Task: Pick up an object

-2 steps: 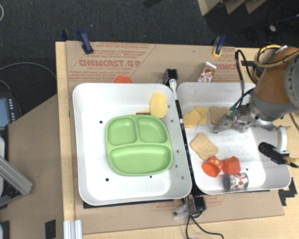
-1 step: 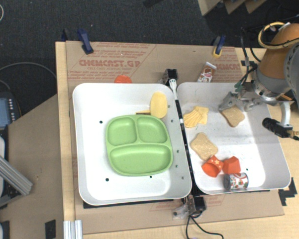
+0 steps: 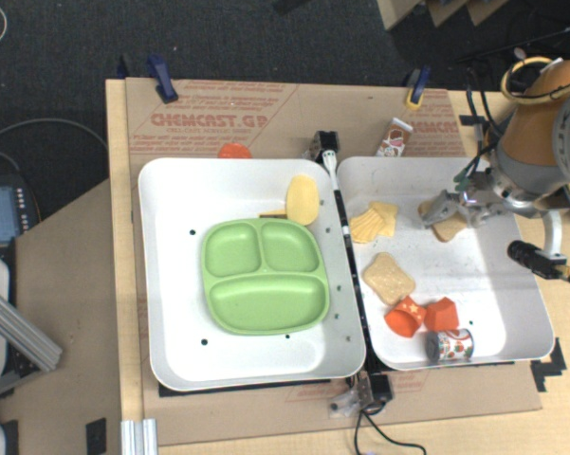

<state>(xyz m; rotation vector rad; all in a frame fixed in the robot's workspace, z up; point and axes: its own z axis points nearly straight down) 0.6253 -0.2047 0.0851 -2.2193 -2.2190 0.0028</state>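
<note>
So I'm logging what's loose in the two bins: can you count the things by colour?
Green: 1, divided plate
Yellow: 2, oval piece, chips
Tan: 2, toast slice, piece at the hand
Orange-red: 2, cups
Printed: 1, can
Total: 8

Two smooth, glossy white plastic bins (image 3: 161,282) sit on a matt brown cardboard sheet (image 3: 218,117). The green divided tray (image 3: 264,276) looks like smooth, slightly shiny plastic.
</note>
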